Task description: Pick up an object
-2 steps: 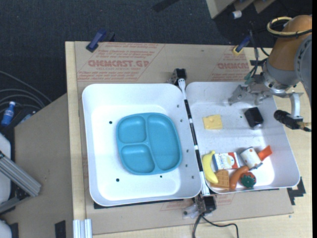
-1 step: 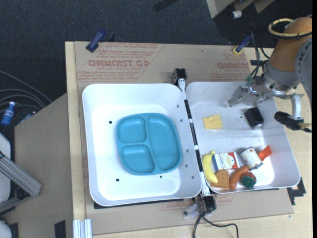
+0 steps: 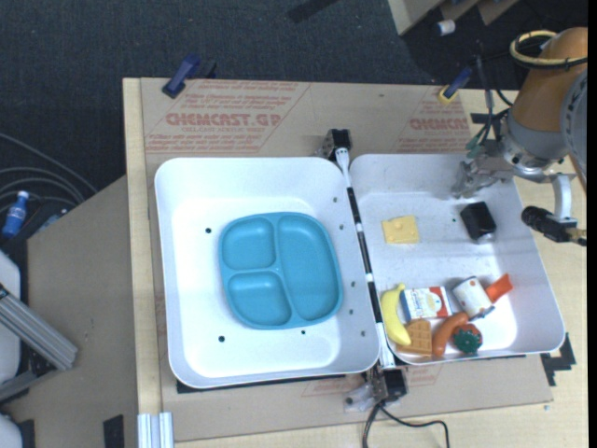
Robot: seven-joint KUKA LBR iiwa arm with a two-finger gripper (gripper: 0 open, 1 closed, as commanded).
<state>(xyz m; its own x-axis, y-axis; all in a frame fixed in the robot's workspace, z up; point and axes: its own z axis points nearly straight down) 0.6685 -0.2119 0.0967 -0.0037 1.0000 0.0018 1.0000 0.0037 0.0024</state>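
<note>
Hovering tool (image 3: 473,177) above right bin (image 3: 541,287)

It looked like a robotics lab: a clamped board (image 3: 280,110) bore two bins (image 3: 187,278), with loose cables (image 3: 37,171) on dark carpet (image 3: 140,17).

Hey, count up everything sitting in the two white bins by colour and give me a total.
Blue: 1, divided plate
Yellow: 2, cheese slice, banana
Black: 1, block
Orange: 2, carrot, cracker
White with label: 2, carton, can
Total: 8
</note>
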